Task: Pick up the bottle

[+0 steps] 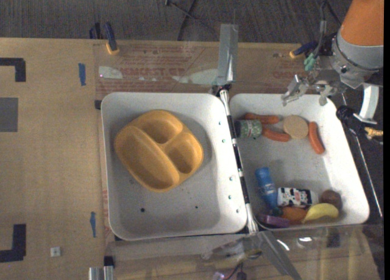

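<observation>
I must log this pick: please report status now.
Gripper above right bin's far edge, holding nothing. Blue bottle lying in the bin, untouched. Carton close beside it.

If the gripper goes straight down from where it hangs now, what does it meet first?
Probably the bare floor at the top edge of the right bin, near its rim. The gripper hangs above that corner, away from the blue bottle. Depth is unclear from this slanted view.

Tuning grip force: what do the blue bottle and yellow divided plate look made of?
Small blue bottle lying in the right white bin: probably plastic, uniform saturated colour, dull sheen; too small to be sure. Yellow three-compartment plate in the left white bin: looks like moulded plastic, smooth rounded rims, soft highlights.
</observation>
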You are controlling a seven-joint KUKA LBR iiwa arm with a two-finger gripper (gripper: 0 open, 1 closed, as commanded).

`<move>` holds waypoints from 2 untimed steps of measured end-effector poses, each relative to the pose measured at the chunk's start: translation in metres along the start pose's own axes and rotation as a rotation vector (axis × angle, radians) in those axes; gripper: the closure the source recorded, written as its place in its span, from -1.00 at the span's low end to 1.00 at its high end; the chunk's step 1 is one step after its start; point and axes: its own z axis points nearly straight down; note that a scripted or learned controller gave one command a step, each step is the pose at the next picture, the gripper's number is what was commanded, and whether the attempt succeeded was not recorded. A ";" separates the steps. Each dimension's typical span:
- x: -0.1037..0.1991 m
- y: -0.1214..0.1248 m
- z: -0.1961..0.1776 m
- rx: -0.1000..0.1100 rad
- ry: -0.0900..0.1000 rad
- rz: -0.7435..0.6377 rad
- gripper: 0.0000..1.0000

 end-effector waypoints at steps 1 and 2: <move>-0.032 -0.008 0.071 0.002 0.000 -0.093 -1.00; -0.099 -0.055 0.089 -0.001 0.000 -0.291 -1.00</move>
